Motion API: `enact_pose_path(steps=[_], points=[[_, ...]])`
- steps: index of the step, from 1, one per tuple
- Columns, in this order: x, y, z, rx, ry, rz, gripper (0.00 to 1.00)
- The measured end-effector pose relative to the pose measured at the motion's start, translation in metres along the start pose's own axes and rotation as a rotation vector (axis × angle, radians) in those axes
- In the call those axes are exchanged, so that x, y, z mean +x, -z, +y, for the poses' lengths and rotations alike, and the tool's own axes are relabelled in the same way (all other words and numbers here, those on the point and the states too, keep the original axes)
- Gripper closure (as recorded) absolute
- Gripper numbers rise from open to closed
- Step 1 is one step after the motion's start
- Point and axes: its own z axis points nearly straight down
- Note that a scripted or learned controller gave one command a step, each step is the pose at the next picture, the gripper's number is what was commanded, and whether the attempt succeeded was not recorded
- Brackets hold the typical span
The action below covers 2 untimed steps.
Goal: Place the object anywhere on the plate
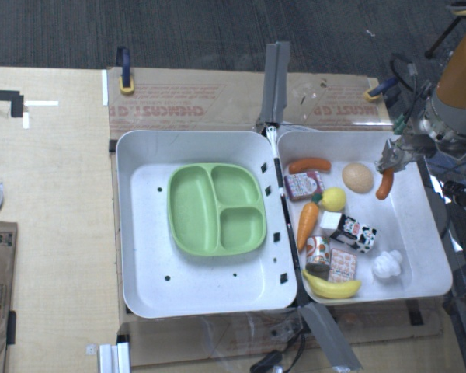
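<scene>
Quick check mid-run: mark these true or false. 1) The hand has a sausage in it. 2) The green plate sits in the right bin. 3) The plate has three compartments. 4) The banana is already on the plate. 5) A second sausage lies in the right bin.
1) True: the hand holds a sausage between its fingers, hanging over the right bin.
2) False: the green plate sits in the left bin.
3) True.
4) False: the banana lies in the right bin, at its near edge.
5) True: the second sausage lies near the divider.
</scene>
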Motion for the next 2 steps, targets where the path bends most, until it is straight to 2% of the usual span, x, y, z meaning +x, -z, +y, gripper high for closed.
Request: enact_pose_path(steps=[1, 2], points=[[0.133, 0.032, 0.012, -0.001, 0.018, 0.001, 1.0], [0.186, -0.015, 0.002, 0.002, 0.276, 0.001, 1.0]])
